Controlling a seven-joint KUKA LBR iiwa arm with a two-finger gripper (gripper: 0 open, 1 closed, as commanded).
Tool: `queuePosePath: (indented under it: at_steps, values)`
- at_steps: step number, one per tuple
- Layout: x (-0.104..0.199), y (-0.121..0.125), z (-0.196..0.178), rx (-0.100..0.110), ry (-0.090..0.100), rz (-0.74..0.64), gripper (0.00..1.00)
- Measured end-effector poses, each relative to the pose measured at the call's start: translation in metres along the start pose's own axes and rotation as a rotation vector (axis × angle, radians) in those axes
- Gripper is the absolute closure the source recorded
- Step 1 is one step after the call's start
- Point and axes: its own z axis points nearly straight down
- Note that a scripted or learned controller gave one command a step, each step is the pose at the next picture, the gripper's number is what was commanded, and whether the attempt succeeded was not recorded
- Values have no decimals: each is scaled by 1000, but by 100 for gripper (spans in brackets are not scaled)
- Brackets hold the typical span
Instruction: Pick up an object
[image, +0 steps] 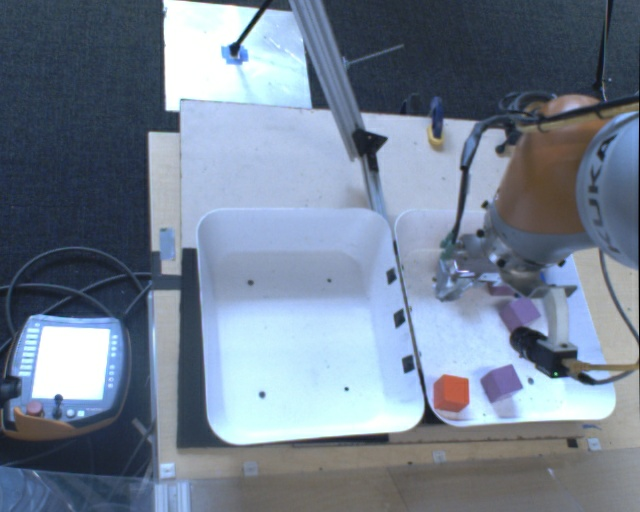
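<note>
While the gripper (452, 280) hangs over the right bin (600, 405), its grip cannot be told; the orange cube (452, 393) lies well below it; two purple blocks (502, 383) sit nearby.

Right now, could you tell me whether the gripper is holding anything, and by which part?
It cannot be told: the gripper hangs over the right bin, apart from the orange block and purple blocks.
</note>
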Motion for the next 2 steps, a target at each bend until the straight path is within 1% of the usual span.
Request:
queuePosePath:
  at_steps: [1, 2]
  values:
    - [48, 6, -7, 0, 0, 1, 100]
    - [103, 7, 7, 2, 0, 1, 100]
